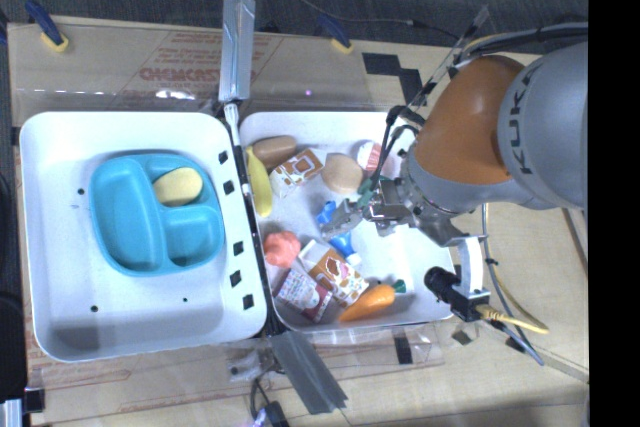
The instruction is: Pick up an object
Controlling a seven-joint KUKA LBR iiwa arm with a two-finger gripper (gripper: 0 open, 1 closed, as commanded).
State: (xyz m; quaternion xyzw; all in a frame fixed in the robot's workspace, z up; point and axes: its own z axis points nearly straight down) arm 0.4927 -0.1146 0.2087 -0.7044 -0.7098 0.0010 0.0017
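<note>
- Small blue toy [333, 215], shiny plastic, tucked right under the pincer [347, 212]
- Pincer grip: can't tell
- Smooth orange carrot [368, 301] below it
- Glossy white right bin [425, 313] on cardboard-lined bench [180, 65]

Robotics lab setup: worktop [120, 65] was a clamped cardboard-covered board, two white bins [60, 315] fixed together, toy food inside, loose cables [300, 5], industrial KUKA arm [520, 130] at right.
</note>
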